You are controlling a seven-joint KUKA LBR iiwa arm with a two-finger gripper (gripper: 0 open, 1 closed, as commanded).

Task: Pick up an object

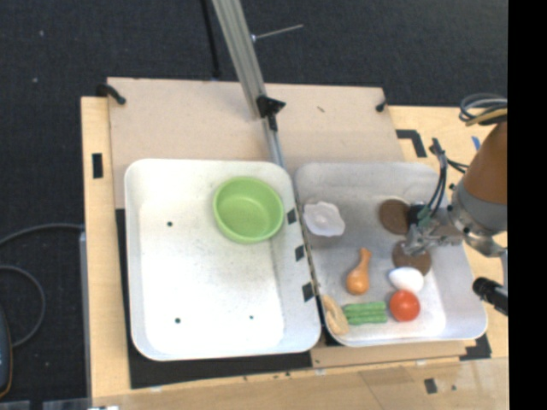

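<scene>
Nothing lifted yet — claw is low in the right bin, right over a brown object beside the white egg-like piece. Can't tell its state — wrist and cables cover that spot, and the brown thing's shape is unclear.

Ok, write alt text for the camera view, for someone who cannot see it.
A grey robot arm reaches from the right into the right bin, its gripper low among small food items, beside a white egg and a tomato. The left bin holds a green bowl.
</scene>
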